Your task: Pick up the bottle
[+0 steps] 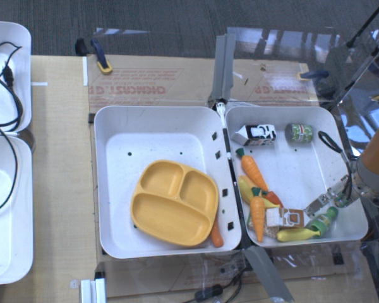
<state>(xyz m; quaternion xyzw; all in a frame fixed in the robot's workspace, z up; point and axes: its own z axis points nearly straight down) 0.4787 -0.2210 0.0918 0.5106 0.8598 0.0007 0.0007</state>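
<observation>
The bottle point(320, 225) is small and green and lies on its side in the front right corner of the right bin point(284, 160). One end rests against a yellow banana point(295, 234). My gripper point(327, 199) hangs just above and slightly behind the bottle, reaching in from the right. Its metal fingers point(316, 204) are open with nothing between them, and they stand apart from the bottle.
The right bin also holds a cow-patterned carton point(258, 134), a green can point(299, 133), carrots point(253, 172), a small brown and white box point(285, 218) and a black loop point(330, 142). In the left bin point(114, 169) lie a yellow divided plate point(174, 202) and a carrot point(216, 236).
</observation>
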